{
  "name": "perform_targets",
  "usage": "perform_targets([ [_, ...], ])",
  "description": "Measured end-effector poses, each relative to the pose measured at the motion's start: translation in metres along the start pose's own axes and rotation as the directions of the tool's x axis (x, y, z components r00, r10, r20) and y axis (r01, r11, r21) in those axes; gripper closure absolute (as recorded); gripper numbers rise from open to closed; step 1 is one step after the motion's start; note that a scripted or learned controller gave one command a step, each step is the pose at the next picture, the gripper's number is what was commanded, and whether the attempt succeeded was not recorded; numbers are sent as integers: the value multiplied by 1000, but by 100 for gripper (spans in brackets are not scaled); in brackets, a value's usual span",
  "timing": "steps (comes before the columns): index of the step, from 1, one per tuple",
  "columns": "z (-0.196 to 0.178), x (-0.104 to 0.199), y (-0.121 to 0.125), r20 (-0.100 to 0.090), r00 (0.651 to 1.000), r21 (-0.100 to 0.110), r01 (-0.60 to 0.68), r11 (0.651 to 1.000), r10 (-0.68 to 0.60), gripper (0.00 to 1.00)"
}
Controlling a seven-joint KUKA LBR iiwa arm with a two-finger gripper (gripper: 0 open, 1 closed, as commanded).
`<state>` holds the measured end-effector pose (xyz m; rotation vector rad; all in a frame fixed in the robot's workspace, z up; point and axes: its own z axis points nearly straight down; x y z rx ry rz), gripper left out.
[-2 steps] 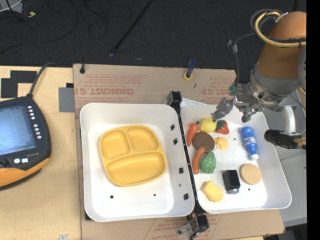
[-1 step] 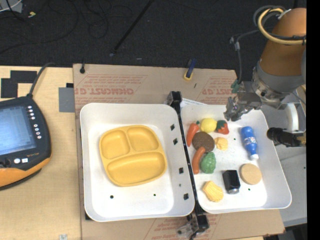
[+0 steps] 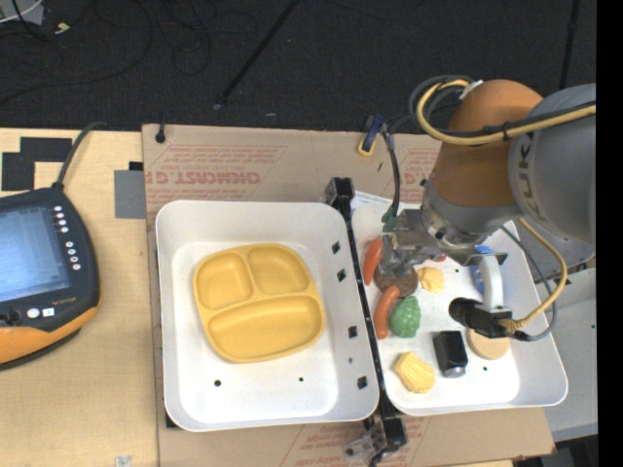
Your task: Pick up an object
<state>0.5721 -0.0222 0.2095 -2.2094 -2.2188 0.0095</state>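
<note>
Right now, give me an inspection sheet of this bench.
Surface: brown cardboard sheet under two shallow white bins.
Job's things: right white bin holds toy foods: orange carrot, green broccoli-like piece, yellow corn, small black block.
Clutter: yellow three-compartment plastic tray in left white bin.
Tool: tool low over the carrot's end of the right bin.
Cables: yellow hose looped on the arm.
Surroundings: control pendant on the left.

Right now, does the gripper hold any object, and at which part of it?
It cannot be told. The gripper is low in the right bin, over a brown object beside the green toy.
</note>
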Motion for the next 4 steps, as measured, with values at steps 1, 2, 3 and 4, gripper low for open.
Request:
perform_targets([
  [1, -14, -5, 2, 2, 1000, -6, -7, 1000, 7, 100],
  [2, -17, 60, 11, 2, 1000, -10, 1, 1000, -1, 100],
  [3, -140, 96, -55, 0, 1000, -16, 1, 1000, -1, 100],
  [4, -219, 104, -99, 0, 1000, -17, -1, 1000, 1, 100],
])
